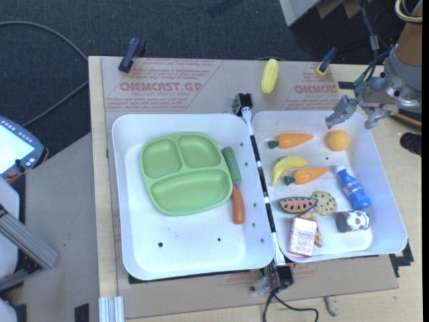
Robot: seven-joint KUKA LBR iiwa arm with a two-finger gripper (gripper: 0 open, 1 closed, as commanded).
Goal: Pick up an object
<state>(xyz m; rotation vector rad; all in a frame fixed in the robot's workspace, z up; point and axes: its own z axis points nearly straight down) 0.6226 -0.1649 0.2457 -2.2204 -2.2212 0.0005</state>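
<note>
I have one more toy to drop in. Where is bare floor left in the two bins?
Left bin: a wide bare strip along the near edge, below the green plate and the sausage. Right bin: crowded down its middle and near end; the only small bare patch is the far left corner above the upper carrot.

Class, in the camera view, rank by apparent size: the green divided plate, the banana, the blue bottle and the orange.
1. Green divided plate
2. Banana and blue bottle: too alike to rank
3. Orange
</note>
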